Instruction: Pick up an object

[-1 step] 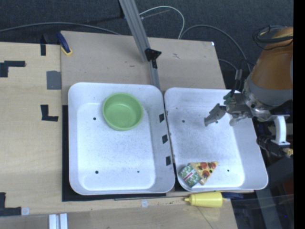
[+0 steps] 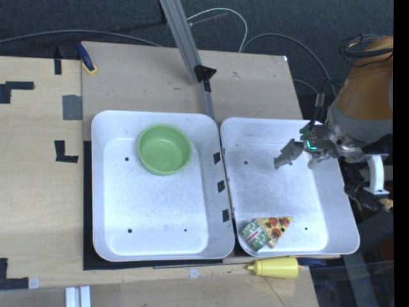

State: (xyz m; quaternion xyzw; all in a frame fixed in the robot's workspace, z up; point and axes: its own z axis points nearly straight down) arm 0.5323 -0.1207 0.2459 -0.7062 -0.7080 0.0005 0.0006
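Observation:
A colourful flat toy (image 2: 264,230), with green, red and yellow parts, lies in the front left corner of the right bin (image 2: 332,190). A green bowl (image 2: 165,148) stands upright in the back half of the left bin (image 2: 108,190). My gripper (image 2: 298,160) hangs over the back of the right bin, near its right side. It is open, its two fingers are spread and nothing is between them. The left finger (image 2: 285,156) points down and to the left. The toy lies well in front of the gripper, apart from it.
A yellow squeeze bottle (image 2: 276,267) lies on its side on the bench just outside the right bin's front rim. A grey metal pole (image 2: 185,37) slants in from the top and ends at the back rim between the bins. Cables run behind the bins.

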